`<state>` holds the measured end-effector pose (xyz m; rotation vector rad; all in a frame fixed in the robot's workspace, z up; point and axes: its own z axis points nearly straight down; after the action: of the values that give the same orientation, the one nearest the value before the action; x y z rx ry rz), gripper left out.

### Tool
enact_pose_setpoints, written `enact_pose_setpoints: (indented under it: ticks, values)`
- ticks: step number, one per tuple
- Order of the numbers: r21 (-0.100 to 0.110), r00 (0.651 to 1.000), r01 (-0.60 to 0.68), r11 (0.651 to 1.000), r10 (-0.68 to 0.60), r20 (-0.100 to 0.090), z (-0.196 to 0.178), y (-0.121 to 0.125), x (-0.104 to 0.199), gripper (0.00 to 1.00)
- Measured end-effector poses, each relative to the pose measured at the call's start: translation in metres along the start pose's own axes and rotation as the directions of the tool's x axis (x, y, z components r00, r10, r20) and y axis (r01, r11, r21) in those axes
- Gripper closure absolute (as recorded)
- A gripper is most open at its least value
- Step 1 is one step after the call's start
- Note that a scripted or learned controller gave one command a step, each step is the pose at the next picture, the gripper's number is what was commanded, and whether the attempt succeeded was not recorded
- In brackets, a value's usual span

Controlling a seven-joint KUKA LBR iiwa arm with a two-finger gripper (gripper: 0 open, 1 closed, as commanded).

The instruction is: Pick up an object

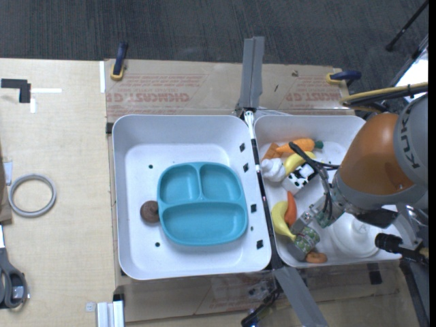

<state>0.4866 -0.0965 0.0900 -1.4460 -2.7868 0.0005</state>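
Observation:
The right bin [354,122] holds a heap of small toys. An orange carrot-like piece [300,145], a yellow banana [298,161], a white lump [273,171] and a black-and-white spotted block [298,178] lie at its back left. A second yellow piece [280,218] and a red-orange piece [291,208] sit lower down. My gripper [304,238] is low in the front left of this bin, just right of the yellow piece, with a small orange piece [316,256] beside its tip. The wrist hides a white object [354,236].
The left bin [129,182] holds a teal divided plate [202,203] with a small brown round object [149,211] at its left. A grey ring [30,195] and scissors [10,285] lie on the bench to the left. The arm's orange band [378,159] covers the right bin's right side.

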Motion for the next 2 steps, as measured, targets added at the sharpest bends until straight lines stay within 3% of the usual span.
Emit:
enact_pose_setpoints:
  ticks: [1,2]
  values:
    - [0.0,0.993,-0.118,0.993,0.118,-0.001,0.0002,-0.0086,0.0035,0.0]
    - [0.001,0.992,-0.126,0.992,0.126,-0.001,0.0001,-0.0092,0.0027,0.0]
